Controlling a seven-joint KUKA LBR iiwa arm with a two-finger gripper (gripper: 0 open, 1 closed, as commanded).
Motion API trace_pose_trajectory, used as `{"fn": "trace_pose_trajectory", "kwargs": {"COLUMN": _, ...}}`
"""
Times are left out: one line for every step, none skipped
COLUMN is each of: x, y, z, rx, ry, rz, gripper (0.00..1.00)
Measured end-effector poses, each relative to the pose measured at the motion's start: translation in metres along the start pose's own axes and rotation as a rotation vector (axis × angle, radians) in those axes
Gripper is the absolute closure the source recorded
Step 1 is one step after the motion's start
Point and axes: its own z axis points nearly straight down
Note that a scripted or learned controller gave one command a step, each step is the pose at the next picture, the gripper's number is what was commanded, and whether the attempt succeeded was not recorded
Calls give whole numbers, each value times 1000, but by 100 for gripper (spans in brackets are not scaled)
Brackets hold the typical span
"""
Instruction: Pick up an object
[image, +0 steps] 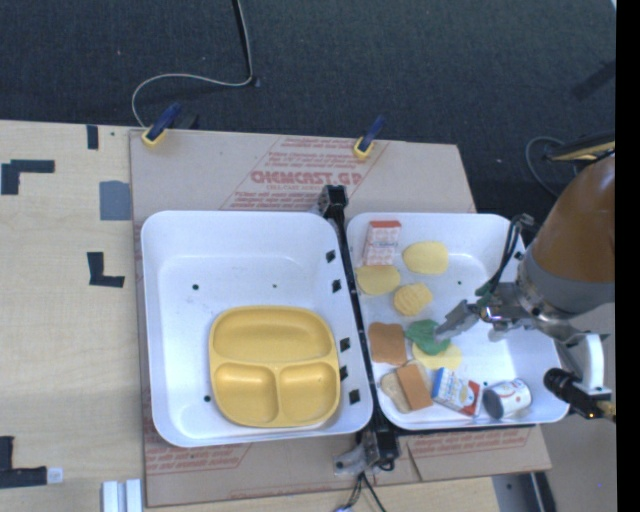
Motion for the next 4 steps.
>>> {"fn": "trace_pose_trajectory", "kwargs": {"x": 23, "y": 50, "z": 113, "rx": -8, "ry": -5, "rz": -1, "gripper": 0}}
{"fn": "trace_pose_trajectory", "kwargs": {"x": 25, "y": 114, "z": 109, "rx": -9, "ry": -2, "rz": -3, "gripper": 0}}
{"fn": "trace_pose_trajectory", "kwargs": {"x": 25, "y": 111, "z": 99, "rx": -6, "ry": -2, "rz": -2, "gripper": 100}}
{"fn": "trace_pose_trajectory", "kwargs": {"x": 88, "y": 94, "z": 7, "rx": -2, "ry": 2, "rz": -5, "gripper": 100}}
